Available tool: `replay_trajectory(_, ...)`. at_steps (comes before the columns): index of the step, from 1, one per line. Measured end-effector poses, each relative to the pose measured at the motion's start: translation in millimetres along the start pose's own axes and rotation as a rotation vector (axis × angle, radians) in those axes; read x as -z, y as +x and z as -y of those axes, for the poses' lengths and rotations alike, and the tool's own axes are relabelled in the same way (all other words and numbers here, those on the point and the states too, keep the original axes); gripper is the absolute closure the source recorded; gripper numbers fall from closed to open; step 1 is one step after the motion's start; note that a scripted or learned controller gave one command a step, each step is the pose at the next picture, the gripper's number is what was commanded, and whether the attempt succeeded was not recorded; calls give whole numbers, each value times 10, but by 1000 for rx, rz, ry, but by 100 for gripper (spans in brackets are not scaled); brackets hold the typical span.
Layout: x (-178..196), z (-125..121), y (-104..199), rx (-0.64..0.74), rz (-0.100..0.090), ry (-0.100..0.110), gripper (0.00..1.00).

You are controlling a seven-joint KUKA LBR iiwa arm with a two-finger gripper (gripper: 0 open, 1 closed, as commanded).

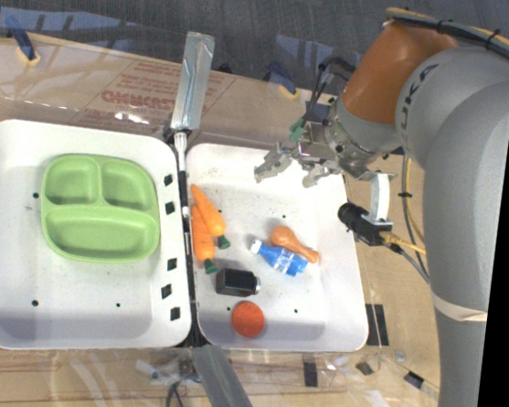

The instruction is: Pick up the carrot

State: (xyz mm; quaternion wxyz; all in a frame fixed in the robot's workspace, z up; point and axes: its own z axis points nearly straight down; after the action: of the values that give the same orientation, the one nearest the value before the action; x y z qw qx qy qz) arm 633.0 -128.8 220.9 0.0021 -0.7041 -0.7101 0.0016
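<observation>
Tool (293, 171) w/ fingers spread wide, holding nothing, over right bin (346, 283) far edge; carrot (204, 222) lies by bin's left wall.

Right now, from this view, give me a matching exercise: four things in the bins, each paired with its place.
Things:
1. carrot
2. green tray
3. orange ball
4. gripper

Places:
A. near front edge of right bin
B. in left bin
C. above back edge of right bin
D. along left wall of right bin

Pairs: 1-D, 2-B, 3-A, 4-C
</observation>
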Motion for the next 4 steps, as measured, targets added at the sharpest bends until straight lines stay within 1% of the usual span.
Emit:
replay_trajectory(1,-658,217,-436,-61,1,1,0)
replay_trajectory(2,-1292,312,-562,-102,1,-3,0)
replay_trajectory(3,-815,592,270,41,-1,-3,0)
replay_trajectory(4,-1196,765,-256,-2,0,1,0)
